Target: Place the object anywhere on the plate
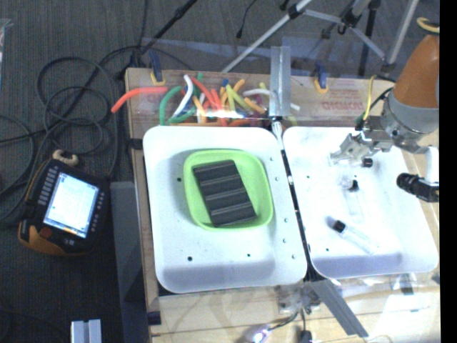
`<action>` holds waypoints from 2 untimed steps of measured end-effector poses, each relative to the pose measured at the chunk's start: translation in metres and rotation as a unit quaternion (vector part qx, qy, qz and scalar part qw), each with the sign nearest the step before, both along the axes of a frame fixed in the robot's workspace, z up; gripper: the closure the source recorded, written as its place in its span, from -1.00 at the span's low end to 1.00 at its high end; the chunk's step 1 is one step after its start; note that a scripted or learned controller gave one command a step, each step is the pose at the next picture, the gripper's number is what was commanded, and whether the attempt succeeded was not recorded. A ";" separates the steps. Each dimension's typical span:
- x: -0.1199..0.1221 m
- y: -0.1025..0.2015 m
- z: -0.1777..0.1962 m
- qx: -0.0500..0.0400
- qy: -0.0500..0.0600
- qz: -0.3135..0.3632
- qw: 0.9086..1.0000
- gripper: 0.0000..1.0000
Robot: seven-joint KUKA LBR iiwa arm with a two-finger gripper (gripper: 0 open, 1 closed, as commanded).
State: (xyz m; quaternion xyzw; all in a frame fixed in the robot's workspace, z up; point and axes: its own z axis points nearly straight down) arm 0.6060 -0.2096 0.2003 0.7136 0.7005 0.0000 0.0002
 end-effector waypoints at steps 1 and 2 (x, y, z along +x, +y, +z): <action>-0.070 0.052 -0.031 0.000 0.001 -0.005 1.000 1.00; -0.123 0.101 -0.022 0.000 0.001 0.023 1.000 1.00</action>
